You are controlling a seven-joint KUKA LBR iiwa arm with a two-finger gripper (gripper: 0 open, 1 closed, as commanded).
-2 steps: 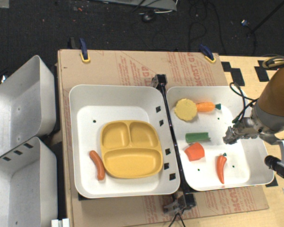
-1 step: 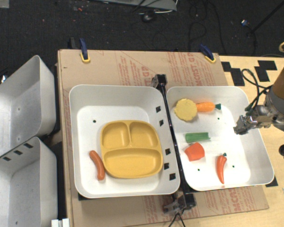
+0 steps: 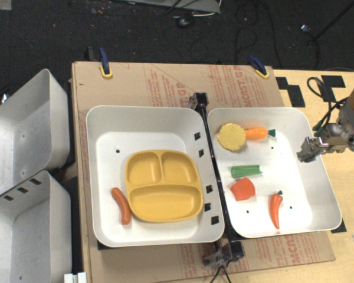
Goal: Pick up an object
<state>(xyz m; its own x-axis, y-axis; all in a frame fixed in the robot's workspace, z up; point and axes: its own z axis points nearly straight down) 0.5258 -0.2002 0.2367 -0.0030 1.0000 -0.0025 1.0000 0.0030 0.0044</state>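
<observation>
Two shallow white bins sit side by side on a cardboard-covered bench, seen from above at a slant. The left bin [image 3: 100,175] holds a yellow divided tray [image 3: 163,186] in its middle, with a sausage [image 3: 121,205] lying just beside the tray's near left corner; both look set aside from the arm's reach for now.

The right bin [image 3: 318,211] holds the likelier targets, spread apart so each can be approached alone: a pale yellow round piece [image 3: 231,137] at the far left, touching an orange carrot [image 3: 256,133] on its right; a green piece [image 3: 246,171] lying flat near the middle; a red-orange chunk [image 3: 243,189] just near of it; and a red chilli pepper [image 3: 275,210] toward the near right.

The gripper [image 3: 310,150] reaches in from the right and sits at the right bin's right rim, well apart from every item; nothing shows between its fingers, and whether they are spread or pressed together cannot be told at this size. The arm's wrist [image 3: 342,128] hangs just right of the bin.

By my judgement the pick has not begun; the arm must first travel left over an item, and the chilli or the green piece lie nearest.
</observation>
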